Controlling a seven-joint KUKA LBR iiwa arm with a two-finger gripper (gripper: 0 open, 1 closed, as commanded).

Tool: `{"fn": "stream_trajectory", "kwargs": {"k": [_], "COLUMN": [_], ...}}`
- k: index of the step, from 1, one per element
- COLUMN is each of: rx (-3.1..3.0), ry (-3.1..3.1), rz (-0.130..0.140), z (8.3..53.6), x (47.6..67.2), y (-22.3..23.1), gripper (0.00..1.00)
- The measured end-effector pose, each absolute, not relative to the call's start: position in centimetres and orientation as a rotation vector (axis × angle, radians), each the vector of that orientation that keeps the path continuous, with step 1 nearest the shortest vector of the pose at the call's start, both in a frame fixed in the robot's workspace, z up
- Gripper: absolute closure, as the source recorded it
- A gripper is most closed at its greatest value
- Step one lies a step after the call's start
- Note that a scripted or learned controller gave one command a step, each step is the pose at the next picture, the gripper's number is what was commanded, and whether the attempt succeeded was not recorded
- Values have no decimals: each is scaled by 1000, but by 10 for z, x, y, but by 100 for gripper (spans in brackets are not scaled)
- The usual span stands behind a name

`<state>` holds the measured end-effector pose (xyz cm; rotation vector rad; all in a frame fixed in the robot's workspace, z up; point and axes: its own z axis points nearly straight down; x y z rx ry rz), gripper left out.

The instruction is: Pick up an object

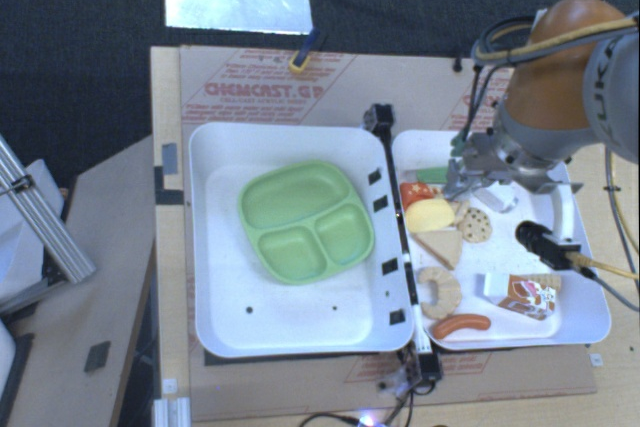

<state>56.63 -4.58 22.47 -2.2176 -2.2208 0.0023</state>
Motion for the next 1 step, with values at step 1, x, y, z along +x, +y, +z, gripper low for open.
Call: {"fn": "stream_trajectory", "kwargs": {"k": [1], "rx": [-2213], "ry": [-2225], "rz": [2], "z": [217], "x": [522], "y": [-17], "gripper": [100]}}
